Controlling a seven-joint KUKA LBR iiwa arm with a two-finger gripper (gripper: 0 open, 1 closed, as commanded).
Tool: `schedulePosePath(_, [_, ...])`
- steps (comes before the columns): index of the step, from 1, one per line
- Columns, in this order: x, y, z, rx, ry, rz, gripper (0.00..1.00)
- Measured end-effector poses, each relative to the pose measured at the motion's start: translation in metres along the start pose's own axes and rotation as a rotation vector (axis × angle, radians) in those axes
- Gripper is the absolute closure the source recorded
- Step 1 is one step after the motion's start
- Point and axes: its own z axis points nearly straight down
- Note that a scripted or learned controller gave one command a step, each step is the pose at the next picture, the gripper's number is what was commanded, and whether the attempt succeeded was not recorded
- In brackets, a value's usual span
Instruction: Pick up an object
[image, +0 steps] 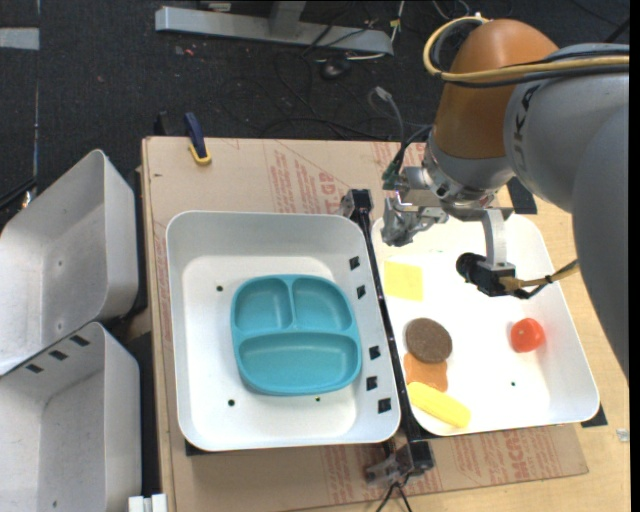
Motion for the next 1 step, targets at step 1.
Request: schedulePosePath(1, [0.0557, 0.011, -0.0029, 0.001, 0.001, 0.0, 1.0])
